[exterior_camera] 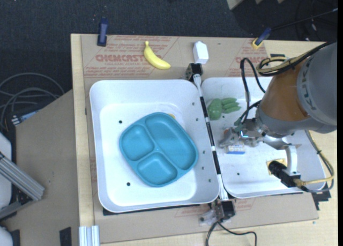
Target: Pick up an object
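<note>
right bin (257,186): shallow white, nearer part of floor bare. Arm comes in over it from the right.
arm (300,97): grey with orange band, covers the bin's right half.
gripper (231,140): low over the left-centre of the right bin, close to the divider between the bins. Fingers too small and cluttered to read, can't tell whether spread or closed. Nothing visibly between them.
small item (236,151): bluish-white bit just under/beside the gripper tip. Can't tell what it is, or whether it is touching.
green object (221,106): task candidate, far-left part of the right bin, just beyond the gripper, apart from it. Soft-looking and lumpy. Long axis roughly left-right across the view, bulkier end at left near the divider, narrower end pointing right toward the arm.
left bin (107,100): white, just beside the right bin.
blue tray (156,148): three-compartment plate, flat in the centre of the left bin, turned at a diagonal.
banana (155,57): yellow, on the bench board beyond the left bin, outside both bins, curved, long axis running from upper left to lower right.
white block (201,52): on the board, right of the banana, at the far end of the divider.
</note>
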`<state>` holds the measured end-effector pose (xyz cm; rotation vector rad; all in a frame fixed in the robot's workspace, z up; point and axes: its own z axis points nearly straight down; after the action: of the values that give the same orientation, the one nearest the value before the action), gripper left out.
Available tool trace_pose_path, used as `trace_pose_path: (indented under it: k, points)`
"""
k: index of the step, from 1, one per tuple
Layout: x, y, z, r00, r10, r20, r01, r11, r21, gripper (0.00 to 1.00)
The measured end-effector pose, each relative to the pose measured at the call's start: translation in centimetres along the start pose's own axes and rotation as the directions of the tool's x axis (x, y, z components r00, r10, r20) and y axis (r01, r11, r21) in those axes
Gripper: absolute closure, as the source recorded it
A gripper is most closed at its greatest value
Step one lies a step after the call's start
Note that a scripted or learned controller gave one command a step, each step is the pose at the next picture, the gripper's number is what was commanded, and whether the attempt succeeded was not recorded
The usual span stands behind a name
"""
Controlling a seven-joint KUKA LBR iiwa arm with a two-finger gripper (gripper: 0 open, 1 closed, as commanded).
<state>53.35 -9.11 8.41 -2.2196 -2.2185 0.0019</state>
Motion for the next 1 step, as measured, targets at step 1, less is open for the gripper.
trace_pose_path:
  k: [1]
  points:
    - [-0.36, 1.45, -0.05, 1.0, 0.0, 0.002, 0.0, 1.0, -0.005, 0.0]
